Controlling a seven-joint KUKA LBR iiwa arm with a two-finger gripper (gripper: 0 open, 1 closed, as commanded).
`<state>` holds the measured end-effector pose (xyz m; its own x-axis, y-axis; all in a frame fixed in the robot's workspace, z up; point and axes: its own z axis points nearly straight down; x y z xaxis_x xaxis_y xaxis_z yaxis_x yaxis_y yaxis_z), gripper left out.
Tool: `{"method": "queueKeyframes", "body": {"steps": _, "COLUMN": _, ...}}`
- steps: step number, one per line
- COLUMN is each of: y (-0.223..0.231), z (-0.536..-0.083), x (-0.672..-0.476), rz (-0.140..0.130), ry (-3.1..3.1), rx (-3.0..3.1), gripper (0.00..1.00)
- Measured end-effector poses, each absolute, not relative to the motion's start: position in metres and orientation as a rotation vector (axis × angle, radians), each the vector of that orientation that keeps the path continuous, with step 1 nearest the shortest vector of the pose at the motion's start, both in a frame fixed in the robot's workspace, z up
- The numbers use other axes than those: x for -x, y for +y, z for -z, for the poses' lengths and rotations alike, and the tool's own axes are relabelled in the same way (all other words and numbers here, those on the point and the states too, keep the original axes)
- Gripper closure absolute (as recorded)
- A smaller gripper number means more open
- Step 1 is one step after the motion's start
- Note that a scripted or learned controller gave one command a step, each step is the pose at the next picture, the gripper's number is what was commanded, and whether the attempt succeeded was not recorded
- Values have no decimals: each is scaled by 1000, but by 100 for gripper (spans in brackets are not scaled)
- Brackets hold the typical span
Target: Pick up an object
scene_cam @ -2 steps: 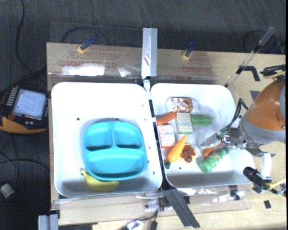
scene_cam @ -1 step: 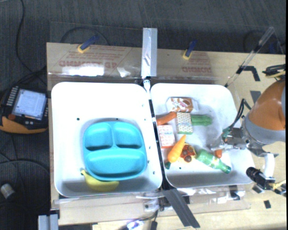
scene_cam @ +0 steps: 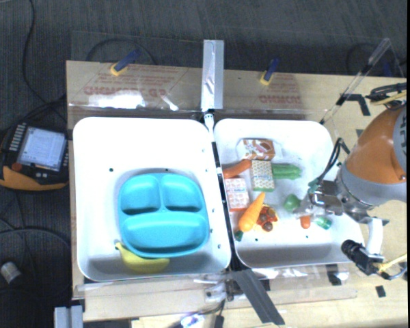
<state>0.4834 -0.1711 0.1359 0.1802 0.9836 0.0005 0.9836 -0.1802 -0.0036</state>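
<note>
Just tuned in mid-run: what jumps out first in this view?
The bright blue divided tray in the left bin stands out, with a yellow banana poking out from under its near edge. In the right bin lies a cluster of small toy foods, including an orange carrot, while the arm's claw is low at that bin's right side.
</note>
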Motion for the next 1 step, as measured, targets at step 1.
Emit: {"method": "queueKeyframes", "body": {"steps": 1, "y": -146, "z": -205, "x": -518, "rz": -5, "ry": -2038, "rx": 2390, "gripper": 100}}
